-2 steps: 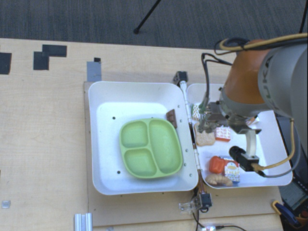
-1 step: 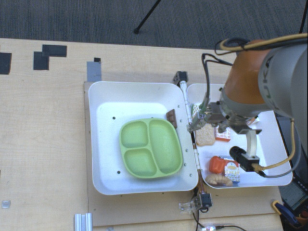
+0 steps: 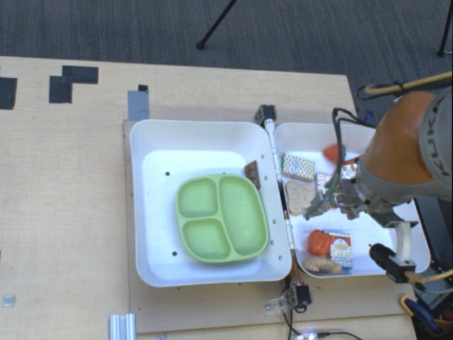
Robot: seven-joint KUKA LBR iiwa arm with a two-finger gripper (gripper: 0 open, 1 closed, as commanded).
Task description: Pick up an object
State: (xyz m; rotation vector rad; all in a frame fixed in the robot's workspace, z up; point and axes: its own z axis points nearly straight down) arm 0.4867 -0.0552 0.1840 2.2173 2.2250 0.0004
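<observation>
Honestly, you couldn't tell gripper finger state; bread slice just beside it looked light, soft; pinch edges gently.

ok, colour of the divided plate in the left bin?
Light green, plain; the divided plate shows clearly in the camera view.

- Bulky arm at three o'clock, rounded casing, broad orange band above a grey wrist section.
- Thin black cable looping off the orange band toward ten o'clock.
- Dark metal gripper at the wrist's nine o'clock, cluttered with small fittings; finer detail too blurred to read.
</observation>
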